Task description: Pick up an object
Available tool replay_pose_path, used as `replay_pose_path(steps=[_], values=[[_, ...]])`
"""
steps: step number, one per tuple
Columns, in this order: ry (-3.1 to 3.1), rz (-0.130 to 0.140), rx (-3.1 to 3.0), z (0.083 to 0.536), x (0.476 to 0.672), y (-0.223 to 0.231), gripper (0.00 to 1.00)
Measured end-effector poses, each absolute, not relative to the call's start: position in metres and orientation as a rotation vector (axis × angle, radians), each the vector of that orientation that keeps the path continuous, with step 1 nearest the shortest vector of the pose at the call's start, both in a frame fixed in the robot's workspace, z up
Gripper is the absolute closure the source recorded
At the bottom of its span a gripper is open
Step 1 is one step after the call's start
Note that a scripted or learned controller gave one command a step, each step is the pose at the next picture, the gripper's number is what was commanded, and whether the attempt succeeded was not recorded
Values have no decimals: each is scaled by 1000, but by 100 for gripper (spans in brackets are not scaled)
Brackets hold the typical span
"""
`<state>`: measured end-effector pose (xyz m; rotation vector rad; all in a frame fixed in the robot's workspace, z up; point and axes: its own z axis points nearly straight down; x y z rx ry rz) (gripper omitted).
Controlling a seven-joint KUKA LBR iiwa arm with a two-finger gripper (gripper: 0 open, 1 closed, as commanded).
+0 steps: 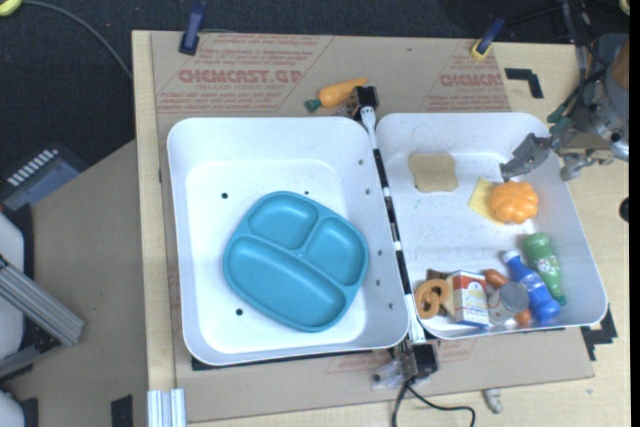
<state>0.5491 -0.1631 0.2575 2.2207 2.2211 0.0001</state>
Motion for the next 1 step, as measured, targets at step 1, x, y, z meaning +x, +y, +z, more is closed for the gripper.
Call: replay_pose_path(steps=[1], values=[[2222, -1, 2223, 149, 558, -182, 0]])
